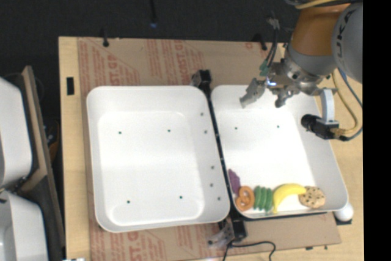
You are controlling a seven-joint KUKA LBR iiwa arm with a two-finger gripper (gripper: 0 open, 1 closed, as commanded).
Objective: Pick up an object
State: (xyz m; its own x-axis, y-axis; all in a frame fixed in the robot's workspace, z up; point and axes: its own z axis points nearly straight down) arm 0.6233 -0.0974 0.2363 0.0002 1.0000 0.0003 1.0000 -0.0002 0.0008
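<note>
Toy banana (288, 191), pretzel (244, 197), green piece (263, 197), cookie (313, 196) crowd the right bin (269, 143) near wall. Gripper (266, 96) hovers far end, fingers spread, holding nothing. Risk: tight cluster against the wall could block fingers, causing a slipped or double grab.

Position: one fixed camera above the bench (73, 150).
Facing: downward at a slant, toward both bins.
Distance: far enough to frame the left bin (153, 217) at 9 o'clock and the right bin (330, 162) at 3 o'clock whole.
</note>
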